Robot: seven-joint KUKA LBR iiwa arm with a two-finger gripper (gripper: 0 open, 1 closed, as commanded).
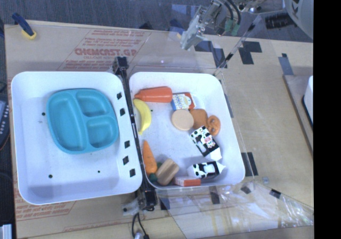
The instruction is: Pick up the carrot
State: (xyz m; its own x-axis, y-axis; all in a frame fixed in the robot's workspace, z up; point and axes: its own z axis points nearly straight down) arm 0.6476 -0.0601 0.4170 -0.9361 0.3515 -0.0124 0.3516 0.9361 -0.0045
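- We see the gripper (pixel 195 29) hanging above the bench beyond the far edge of the right bin (pixel 230 126), over the cardboard and not over any toy. We judge the pick has not yet begun.
- We cannot tell whether it is open or closed: it is small and blurred at this slant. Nothing shows in its grasp.
- The carrot (pixel 149 158) lies in the right bin against the left wall, near the front corner. Its thin end points toward the far side and its green end toward the front.
- It is hemmed in. The bread (pixel 167 171) lies just beside its green end, and the banana (pixel 143 115) lies just beyond its tip along the same wall.
- The carrot and the gripper are well apart. The gripper is outside the bin at its far edge, and the carrot is near the opposite, front-left corner.
- We judge that the wall leaves little room on one side, so a grasp across the carrot's middle may catch the rim.
- A longer orange toy (pixel 154 94) lies at the far-left corner, closer to the gripper, and could be mistaken for the target.
- The left bin (pixel 26 179) bears a blue plate (pixel 82 121), which the task does not call for.
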